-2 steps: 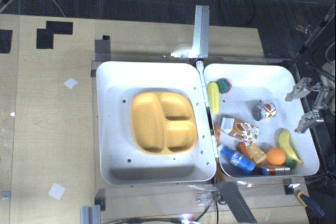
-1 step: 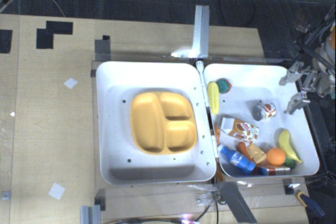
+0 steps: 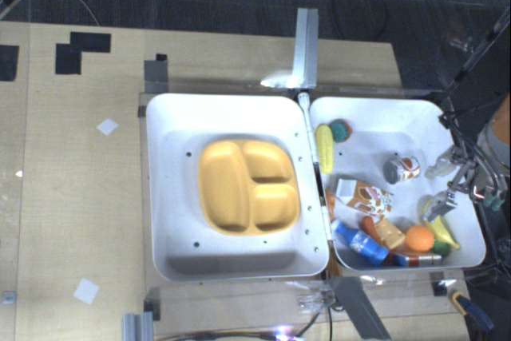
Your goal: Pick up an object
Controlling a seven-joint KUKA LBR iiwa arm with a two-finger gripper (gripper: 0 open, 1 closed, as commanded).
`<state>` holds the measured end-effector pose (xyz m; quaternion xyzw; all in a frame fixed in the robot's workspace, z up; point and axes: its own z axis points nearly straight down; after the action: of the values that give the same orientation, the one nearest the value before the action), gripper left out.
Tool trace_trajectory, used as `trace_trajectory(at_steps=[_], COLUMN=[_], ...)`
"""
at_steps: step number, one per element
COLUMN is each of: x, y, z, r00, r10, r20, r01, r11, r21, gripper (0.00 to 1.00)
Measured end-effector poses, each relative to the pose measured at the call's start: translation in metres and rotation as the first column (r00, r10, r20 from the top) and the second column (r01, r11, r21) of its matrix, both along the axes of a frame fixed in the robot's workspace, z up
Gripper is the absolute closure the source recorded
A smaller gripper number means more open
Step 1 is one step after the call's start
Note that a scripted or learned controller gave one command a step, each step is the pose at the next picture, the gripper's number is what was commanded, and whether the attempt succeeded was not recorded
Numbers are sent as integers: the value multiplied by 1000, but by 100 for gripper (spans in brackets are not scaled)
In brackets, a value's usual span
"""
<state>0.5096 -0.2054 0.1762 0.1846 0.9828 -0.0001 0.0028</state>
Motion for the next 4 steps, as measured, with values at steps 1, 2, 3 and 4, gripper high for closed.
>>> trace_trajectory(at_steps=[1,2,3,4], x=[-19,64,43,89], y=[0,2,33,0], z=[-2,-55,-64,-87], r00=[762,636,774,926], r10=[-648,-772,-633,-377], r20=[-1,-3,-1,7], r01=[648,772,633,377], r11=[762,636,774,926], r21=[3,3,3,3], gripper=[0,0,0,0])
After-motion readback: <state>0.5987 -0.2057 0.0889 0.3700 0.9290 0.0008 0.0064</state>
